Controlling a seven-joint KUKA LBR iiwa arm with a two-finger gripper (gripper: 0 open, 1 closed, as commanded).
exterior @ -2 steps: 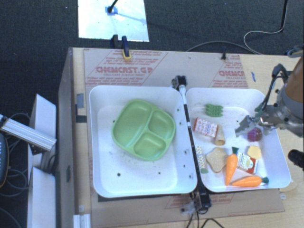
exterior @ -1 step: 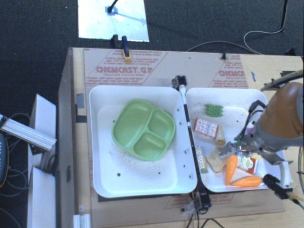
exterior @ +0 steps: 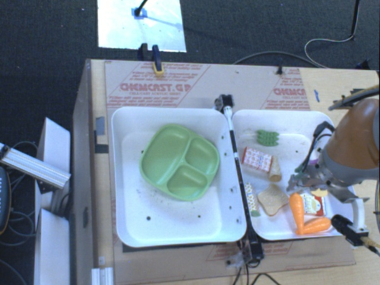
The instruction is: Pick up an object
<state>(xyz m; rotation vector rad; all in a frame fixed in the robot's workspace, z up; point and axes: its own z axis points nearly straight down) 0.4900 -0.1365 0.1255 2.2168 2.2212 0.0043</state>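
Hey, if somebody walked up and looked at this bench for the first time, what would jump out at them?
Probably the green divided plate, lying tilted in the left bin. Next, the grey and orange arm reaching in over the right bin, above a cluster of toy food: two carrots, a bread slice and a green pea pod.
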